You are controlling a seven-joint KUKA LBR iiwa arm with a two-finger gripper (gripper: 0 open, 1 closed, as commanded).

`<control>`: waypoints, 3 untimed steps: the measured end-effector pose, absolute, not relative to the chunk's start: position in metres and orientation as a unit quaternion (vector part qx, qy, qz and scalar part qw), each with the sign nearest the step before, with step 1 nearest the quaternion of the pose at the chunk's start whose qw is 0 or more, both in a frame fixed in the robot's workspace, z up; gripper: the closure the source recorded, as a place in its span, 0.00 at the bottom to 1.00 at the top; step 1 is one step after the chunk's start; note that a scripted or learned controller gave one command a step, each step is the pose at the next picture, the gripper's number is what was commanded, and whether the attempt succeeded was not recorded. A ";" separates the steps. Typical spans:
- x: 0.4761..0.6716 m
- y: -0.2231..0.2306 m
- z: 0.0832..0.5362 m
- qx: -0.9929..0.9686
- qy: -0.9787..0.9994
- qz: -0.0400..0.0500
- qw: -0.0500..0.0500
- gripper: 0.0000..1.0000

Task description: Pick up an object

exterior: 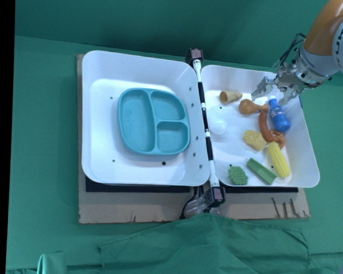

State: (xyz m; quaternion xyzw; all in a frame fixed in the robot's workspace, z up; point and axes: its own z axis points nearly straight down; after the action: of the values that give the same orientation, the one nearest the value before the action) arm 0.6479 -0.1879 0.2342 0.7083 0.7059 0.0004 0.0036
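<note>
My gripper hangs open over the far part of the right bin, just above the cap of a blue bottle. Nothing sits between its fingers. Below it lie a brown chicken drumstick, an ice-cream cone, a red sausage, a white egg, a yellow corn cob, a smaller yellow piece, a green celery stick and a broccoli floret.
The left bin holds a teal divided plate. A black-and-white rail separates the two bins. Green cloth bunches up in front of the bench.
</note>
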 end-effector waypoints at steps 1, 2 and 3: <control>0.648 -0.188 0.234 0.708 0.706 0.000 0.004 0.00; 0.608 -0.135 0.189 0.708 0.706 0.003 0.005 0.00; 0.654 -0.106 0.261 0.706 0.708 0.004 0.006 0.00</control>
State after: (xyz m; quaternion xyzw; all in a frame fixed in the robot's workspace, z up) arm 0.6540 -0.1060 0.2610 0.7065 0.7077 0.0044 0.0064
